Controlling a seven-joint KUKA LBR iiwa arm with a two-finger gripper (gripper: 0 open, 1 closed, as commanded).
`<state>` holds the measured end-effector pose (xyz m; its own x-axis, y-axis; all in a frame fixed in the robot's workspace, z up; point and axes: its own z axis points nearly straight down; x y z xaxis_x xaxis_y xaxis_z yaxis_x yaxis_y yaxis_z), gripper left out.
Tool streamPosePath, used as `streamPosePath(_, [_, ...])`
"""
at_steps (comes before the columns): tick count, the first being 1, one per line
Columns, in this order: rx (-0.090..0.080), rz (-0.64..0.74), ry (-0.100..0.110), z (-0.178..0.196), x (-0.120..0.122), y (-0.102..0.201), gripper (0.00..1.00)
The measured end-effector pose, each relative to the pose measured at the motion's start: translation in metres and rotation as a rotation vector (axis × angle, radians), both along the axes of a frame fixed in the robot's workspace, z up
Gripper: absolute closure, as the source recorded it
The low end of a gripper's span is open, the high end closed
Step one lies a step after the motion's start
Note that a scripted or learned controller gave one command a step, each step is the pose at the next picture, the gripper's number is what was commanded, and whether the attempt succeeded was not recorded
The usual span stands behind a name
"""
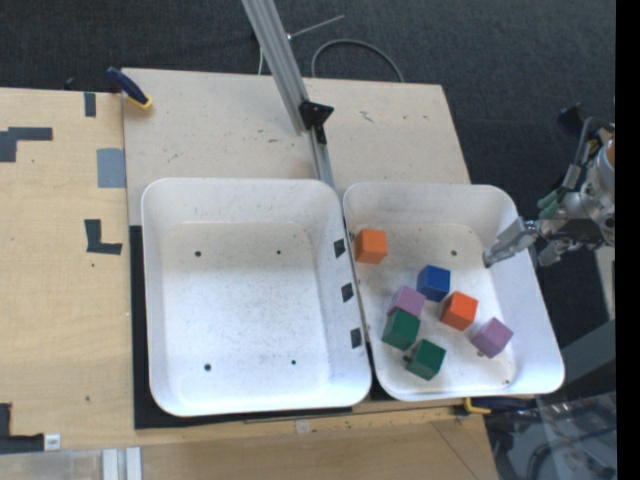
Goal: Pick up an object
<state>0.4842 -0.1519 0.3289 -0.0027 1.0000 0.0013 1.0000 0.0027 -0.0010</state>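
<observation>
The right bin [430, 190] holds several small cubes. An orange cube [371, 246] lies alone near its left wall. A blue cube [434, 281], a red-orange cube [459, 310], a purple cube [406, 301], two green cubes [401, 329] [425, 358] and a second purple cube [491, 337] cluster in the front half. My gripper [523, 248] hangs over the bin's right wall, to the right of and above the blue cube. Its fingers are spread open, with nothing between them.
The left bin [150, 208] stands beside the right one, sharing a ridge in the middle. A slanted metal rail [278, 48] runs from the top down to the bins' far edge. A blue and yellow tool [128, 86] lies at the bench's far left corner.
</observation>
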Motion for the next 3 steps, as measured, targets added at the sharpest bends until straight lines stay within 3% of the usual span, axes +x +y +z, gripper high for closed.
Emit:
streamPosePath(1, [0.000,0.006,-0.005,0.041,0.014,0.065,0.00])
streamPosePath(2, [-0.005,-0.002,-0.010,0.156,0.073,0.019,0.00])
streamPosePath(3, [-0.004,-0.001,-0.002,0.162,0.072,0.019,1.00])
